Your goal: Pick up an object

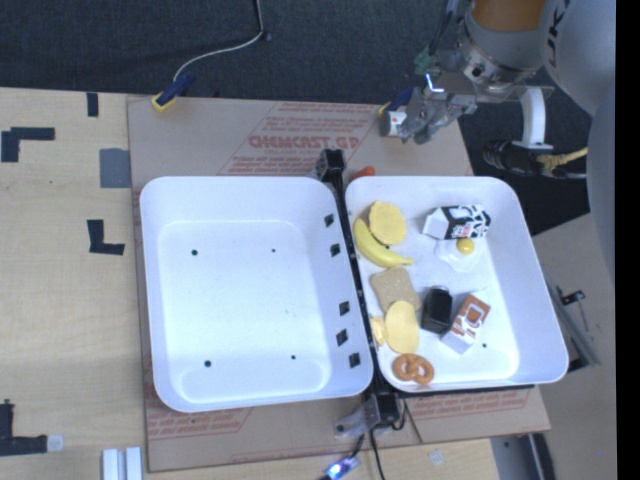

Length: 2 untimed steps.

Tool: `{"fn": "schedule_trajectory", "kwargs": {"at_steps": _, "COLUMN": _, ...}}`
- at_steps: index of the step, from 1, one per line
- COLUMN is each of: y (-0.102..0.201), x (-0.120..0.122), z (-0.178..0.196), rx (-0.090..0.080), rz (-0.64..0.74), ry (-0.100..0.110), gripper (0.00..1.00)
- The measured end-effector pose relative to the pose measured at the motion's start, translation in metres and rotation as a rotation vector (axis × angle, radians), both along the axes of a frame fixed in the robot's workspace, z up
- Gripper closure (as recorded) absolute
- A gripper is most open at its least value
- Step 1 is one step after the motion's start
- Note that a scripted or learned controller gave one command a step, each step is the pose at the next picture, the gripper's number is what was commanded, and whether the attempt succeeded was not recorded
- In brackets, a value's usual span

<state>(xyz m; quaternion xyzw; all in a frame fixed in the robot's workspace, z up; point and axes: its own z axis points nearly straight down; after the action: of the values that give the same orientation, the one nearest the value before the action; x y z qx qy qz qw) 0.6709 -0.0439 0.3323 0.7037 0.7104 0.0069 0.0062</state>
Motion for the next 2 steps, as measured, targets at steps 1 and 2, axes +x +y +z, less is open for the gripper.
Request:
{"fn": "schedule_trajectory", "kwargs": {"at_steps": 1, "y": 0.081, "x": -0.004, "z": -0.088, "rx": 0.0, "rz": -0.001, "ry": 0.027, "gripper": 1.0}}
{"fn": "schedule_trajectory", "kwargs": {"at_steps": 2, "y": 0.157, "x": -0.003, "z": -0.021, "rx": 0.002, "rz": 0.001, "ry": 0.013, "gripper": 1.0}}
